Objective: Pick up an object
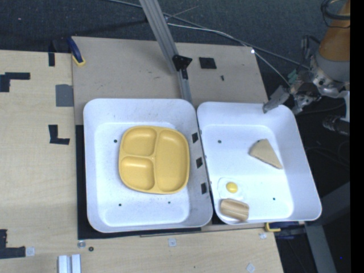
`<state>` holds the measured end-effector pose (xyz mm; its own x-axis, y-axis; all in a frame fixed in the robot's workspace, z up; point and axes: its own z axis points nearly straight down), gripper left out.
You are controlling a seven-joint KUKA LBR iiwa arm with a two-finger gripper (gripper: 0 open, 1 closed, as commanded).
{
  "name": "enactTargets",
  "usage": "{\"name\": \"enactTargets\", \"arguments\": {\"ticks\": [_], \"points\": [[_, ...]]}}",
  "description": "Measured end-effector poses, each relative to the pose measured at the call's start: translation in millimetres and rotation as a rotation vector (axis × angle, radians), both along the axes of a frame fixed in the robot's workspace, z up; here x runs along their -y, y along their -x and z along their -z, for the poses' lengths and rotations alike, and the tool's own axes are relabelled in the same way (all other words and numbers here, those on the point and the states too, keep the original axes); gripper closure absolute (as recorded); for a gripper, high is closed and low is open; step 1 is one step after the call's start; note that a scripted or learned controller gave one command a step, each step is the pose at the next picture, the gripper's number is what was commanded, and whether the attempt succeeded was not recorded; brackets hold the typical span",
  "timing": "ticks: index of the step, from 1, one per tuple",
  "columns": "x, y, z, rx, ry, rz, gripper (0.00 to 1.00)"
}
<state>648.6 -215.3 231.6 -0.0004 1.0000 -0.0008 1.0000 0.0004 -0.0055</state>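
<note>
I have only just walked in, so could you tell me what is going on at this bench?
A KUKA arm is set to pick up an object. Its gripper hangs at the far right corner of the right bin, holding nothing visible. That bin holds a tan wedge, a fried egg and a bread roll. The left bin holds a yellow divided plate.

Even overhead light, slightly soft focus

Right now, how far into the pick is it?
Nothing looks done yet. The tool hangs over the right white bin's upper rim, no item seen in it. The tan wedge-shaped piece, fried-egg toy and brown bread roll lie on the bin floor. Left: descend, grasp, lift.
</note>
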Motion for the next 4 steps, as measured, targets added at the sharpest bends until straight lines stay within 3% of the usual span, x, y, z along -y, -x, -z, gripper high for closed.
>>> {"name": "enactTargets", "arguments": {"ticks": [2, 3, 4], "points": [[-2, 3, 127, 0.0, 0.0, -0.001, 0.0], [-2, 2, 113, 0.004, 0.001, -0.003, 1.0], [-8, 10, 59, 0.008, 0.0, -0.001, 1.0]]}}
